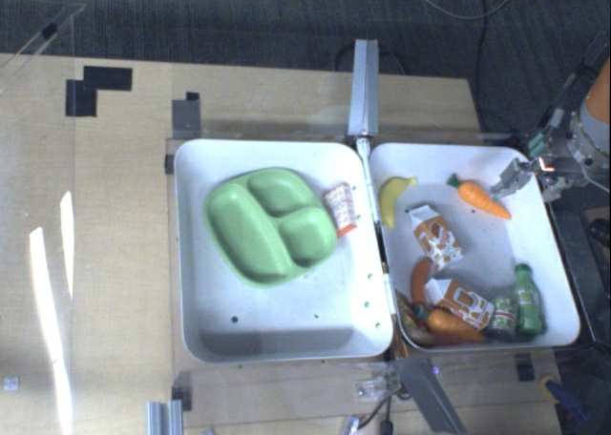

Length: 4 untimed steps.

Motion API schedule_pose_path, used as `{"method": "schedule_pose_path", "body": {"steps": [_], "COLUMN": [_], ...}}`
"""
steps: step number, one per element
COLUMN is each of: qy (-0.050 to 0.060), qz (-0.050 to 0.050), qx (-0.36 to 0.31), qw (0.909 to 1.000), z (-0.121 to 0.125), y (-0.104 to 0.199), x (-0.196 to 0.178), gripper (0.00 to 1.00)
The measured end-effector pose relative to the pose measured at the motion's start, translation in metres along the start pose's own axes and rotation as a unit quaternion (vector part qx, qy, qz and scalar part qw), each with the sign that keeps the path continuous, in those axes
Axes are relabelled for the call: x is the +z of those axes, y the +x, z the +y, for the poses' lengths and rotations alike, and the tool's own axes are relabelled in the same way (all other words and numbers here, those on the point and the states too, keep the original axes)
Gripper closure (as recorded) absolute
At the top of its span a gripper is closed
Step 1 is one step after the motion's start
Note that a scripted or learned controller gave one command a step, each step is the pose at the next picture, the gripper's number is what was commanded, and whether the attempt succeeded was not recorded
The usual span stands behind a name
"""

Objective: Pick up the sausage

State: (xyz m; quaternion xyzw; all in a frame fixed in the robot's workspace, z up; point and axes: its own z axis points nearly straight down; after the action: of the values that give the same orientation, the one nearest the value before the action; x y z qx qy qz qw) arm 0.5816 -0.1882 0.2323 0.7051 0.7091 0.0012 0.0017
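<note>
The sausage (420, 279) is a short reddish-brown piece lying near the front left of the right bin (563, 271). It rests between two small cartons, one behind it (435, 238) and one to its right (465, 303). My gripper (516, 176) hangs over the back right corner of that bin, just right of an orange carrot (482, 198) and well away from the sausage. Nothing shows in its grasp.
The right bin also holds a yellow banana (393, 196), an orange piece (449, 324) at the front, a green bottle (525, 298) and a small can (502, 314). In the left bin (191, 233) lie a green divided plate (271, 223) and a small packet (341, 208).
</note>
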Motion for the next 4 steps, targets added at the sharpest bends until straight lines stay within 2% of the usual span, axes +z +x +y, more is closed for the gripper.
{"method": "schedule_pose_path", "body": {"steps": [1,2,3,4], "qy": [0.000,-0.006,-0.006,-0.005], "qz": [0.000,-0.001,0.000,0.000], "qx": [0.014,-0.028,-0.007,-0.027], "qw": [0.9999,0.9996,1.0000,0.9996], "z": [-0.072,-0.028,-0.041,0.002], "y": [0.038,0.105,0.102,0.105], "x": [0.118,0.143,0.143,0.143], "gripper": [0.00,0.00,0.00,0.00]}}
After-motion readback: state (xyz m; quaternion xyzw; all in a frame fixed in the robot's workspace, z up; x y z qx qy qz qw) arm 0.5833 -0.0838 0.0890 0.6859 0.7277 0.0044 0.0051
